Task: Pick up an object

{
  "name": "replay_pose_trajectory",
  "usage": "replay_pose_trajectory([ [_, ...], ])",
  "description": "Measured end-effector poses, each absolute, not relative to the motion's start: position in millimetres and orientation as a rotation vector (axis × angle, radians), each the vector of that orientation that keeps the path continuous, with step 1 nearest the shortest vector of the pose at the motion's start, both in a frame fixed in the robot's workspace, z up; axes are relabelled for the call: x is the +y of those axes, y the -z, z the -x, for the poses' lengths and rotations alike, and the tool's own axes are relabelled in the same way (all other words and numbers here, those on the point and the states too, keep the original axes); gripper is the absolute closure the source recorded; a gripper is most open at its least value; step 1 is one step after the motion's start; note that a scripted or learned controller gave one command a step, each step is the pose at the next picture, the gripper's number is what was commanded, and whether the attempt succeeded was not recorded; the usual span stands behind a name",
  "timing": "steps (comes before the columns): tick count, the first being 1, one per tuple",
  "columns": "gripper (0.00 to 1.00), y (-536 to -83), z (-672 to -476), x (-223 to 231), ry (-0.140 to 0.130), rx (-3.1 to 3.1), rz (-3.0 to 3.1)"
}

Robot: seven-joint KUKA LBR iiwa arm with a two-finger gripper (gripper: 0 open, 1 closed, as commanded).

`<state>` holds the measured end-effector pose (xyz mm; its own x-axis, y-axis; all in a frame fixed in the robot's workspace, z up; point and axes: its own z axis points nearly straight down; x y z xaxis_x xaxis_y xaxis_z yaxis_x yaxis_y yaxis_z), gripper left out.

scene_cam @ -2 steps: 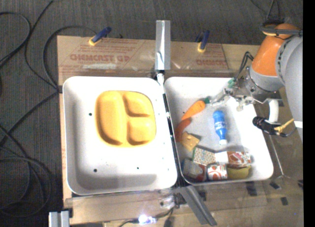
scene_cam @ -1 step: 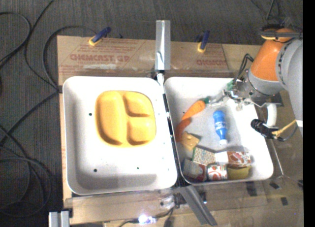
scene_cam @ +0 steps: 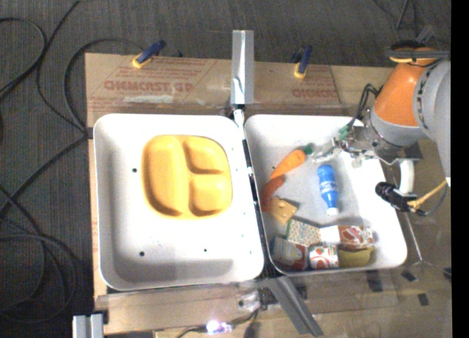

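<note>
The gripper [scene_cam: 344, 142] is seen at the two o'clock side of the right bin [scene_cam: 381, 204]; whether it is spread or pressed together cannot be told. A carrot [scene_cam: 286, 168] is lying just at its nine o'clock, and a blue bottle [scene_cam: 327, 188] at its six o'clock, apart from the cluttered cartons [scene_cam: 322, 245] at the bin's six o'clock edge. The bottle is judged light, stiff and somewhat slippery, best taken across its narrow body. The carrot is judged light and tapered, best taken at its thick middle. A yellow tray [scene_cam: 189, 175] is held in the left bin [scene_cam: 117, 241]. The bench stands on dark carpet [scene_cam: 44, 58] strewn with cables [scene_cam: 22, 204].
</note>
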<state>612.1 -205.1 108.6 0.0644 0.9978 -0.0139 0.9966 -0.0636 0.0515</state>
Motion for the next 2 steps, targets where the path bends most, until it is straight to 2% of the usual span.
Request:
replay_pose_trajectory([
  [1, 0.0, -108.3, -615.7, -209.1, -0.035, 2.185, -2.206],
  [2, 0.0, -88.9, -613.3, -157.4, -0.006, 2.097, -2.326],
])
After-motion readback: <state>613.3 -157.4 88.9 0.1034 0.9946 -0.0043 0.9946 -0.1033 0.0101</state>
